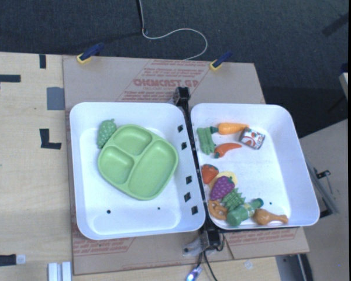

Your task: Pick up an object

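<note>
Green divided plate (138,167) before us in the left bin (85,215), toy food heaped in the right bin (292,157).

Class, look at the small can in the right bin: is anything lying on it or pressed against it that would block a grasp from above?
Nothing visible does. The can lies apart from the carrot beside it, with nothing on top.
</note>
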Controlling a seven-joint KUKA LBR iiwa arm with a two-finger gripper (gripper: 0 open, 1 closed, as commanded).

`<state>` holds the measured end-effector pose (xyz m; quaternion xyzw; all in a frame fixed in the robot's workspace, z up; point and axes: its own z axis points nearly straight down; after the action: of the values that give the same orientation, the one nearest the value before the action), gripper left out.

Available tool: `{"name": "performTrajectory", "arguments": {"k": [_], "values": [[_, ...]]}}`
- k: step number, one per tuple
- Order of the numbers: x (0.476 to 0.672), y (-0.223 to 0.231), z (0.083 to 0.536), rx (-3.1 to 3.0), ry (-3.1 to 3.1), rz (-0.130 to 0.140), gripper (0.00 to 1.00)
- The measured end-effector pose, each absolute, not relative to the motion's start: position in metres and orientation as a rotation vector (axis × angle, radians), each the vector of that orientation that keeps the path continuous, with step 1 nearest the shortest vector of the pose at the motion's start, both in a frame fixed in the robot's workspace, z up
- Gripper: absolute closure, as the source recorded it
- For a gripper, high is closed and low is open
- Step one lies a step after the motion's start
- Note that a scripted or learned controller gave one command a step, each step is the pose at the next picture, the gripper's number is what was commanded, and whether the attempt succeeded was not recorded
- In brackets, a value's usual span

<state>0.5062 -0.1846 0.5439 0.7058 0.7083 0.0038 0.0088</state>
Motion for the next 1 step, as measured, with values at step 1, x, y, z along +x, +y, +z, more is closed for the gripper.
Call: {"name": "performTrajectory", "arguments": {"k": [1], "values": [[0.4828, -0.2259, 0.5349, 2.224, 2.217, -0.002, 1.0]]}}
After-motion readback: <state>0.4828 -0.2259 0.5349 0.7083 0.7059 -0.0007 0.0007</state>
